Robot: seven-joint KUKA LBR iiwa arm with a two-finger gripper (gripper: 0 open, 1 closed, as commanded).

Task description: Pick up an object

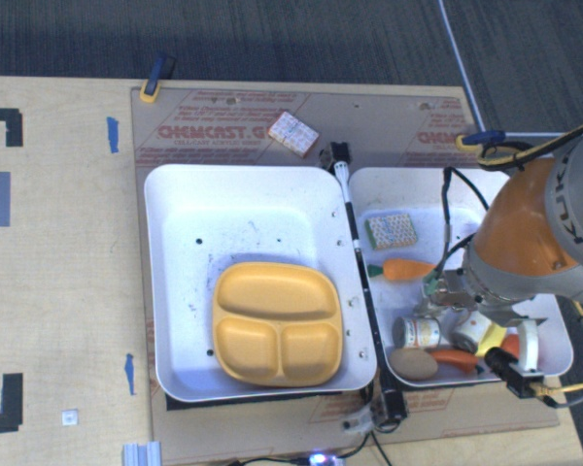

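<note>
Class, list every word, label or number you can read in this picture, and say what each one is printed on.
"CHEMCAST": red print on the brown sheet behind the bins; its smaller lines are blurred.
Red print on that sheet's right corner: unreadable.
Small can: label too small.
Card: pattern, no legible text.

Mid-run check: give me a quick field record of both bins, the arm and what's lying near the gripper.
left bin: holds a yellow divided tray
right bin: holds a carrot, a patterned sponge, a small can, a tan stone-like piece
arm: reaching over the right bin
gripper: low beside the small can, fingers unclear
grasp: none visible
</note>
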